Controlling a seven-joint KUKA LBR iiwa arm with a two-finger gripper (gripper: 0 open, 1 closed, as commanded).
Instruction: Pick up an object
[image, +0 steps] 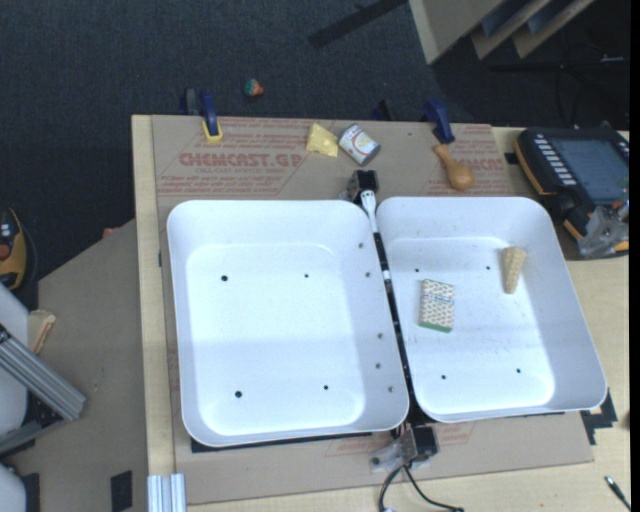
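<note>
In the right bin lie two objects. A small flat rectangular packet with a green and white pattern rests near the bin's middle left. A tan cone-shaped piece lies toward the bin's far right side, pointing down. The left bin has only its white floor with small dark holes.
On the cardboard behind the bins lie a yellow wedge, a small white box and a tan pear-shaped object. Blue clamps hold the board's back edge. A handheld pendant sits at the far right.
</note>
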